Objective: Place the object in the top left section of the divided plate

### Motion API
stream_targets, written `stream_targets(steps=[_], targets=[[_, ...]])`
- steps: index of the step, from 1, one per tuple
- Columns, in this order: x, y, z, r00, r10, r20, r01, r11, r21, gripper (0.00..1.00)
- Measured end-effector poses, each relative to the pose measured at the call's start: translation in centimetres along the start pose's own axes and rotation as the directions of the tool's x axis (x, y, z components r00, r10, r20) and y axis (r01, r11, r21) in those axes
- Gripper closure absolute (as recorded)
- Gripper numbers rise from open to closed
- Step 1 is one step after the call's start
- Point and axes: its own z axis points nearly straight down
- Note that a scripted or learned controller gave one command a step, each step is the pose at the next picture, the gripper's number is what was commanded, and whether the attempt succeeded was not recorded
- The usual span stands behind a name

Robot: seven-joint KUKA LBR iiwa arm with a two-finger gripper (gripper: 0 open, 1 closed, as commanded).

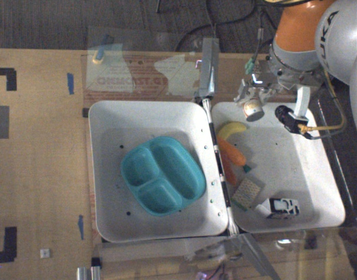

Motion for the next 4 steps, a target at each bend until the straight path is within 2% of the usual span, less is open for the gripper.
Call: stream_targets(steps=[1, 2, 3, 4], targets=[[3.5, -4.2, 3.4, 0.987, -0.158, -0.003, 0.158, 0.987, 0.001, 1.0], [6.9, -8.3, -1.6, 0.94, -0.341, -0.003, 0.341, 0.94, 0.001, 1.0], [17.1, -10.5, 1.6, 0.915, -0.403, -0.002, 0.403, 0.915, 0.001, 1.0], [23.3, -15.7, 4.1, 0.826, -0.564, -0.002, 0.564, 0.826, 0.002, 1.0]])
